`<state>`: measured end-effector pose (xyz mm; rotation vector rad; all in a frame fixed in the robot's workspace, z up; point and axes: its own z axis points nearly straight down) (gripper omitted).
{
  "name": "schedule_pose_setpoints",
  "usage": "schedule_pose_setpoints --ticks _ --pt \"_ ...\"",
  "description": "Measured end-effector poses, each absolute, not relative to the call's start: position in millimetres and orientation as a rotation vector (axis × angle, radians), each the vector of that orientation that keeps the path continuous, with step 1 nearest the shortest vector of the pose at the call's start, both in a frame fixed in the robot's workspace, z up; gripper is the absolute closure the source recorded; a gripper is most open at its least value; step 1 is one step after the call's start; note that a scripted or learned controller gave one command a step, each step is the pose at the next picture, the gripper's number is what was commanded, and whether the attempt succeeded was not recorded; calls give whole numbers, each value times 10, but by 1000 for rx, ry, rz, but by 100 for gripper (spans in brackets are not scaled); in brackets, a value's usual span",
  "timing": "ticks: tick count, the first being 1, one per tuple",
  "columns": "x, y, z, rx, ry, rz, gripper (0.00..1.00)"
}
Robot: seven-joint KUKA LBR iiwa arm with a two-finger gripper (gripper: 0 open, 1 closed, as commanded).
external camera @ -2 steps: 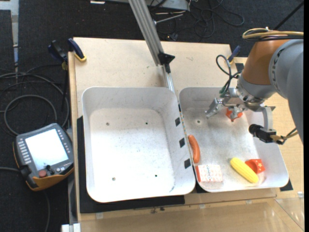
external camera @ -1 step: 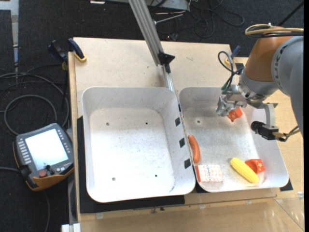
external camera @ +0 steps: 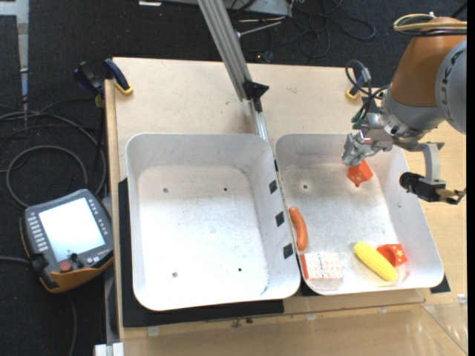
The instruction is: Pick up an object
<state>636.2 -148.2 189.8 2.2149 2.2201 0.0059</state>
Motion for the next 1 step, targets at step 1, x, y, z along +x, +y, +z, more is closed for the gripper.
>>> schedule_pose_setpoints --ticks 1 --pt "6378 -1481 2438 2214 2220 6 100"
